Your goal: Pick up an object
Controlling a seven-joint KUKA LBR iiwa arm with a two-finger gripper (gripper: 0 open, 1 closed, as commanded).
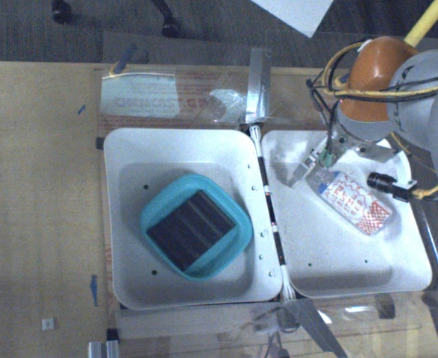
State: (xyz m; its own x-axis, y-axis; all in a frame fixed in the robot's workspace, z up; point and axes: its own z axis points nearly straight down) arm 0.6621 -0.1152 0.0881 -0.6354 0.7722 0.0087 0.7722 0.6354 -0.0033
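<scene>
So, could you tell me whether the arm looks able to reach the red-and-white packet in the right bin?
Probably yes. The tool hovers over the right bin, close to the upper-left end of the packet, and nothing lies on it or between the two.

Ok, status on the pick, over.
Gripper over right bin, at upper-left end of bottle. Bottle flat on bin floor, no hold visible. Teal tub in left bin, out of the way.

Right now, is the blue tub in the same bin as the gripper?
No, the blue tub lies in the view's left bin, while the gripper is over the right bin.
</scene>
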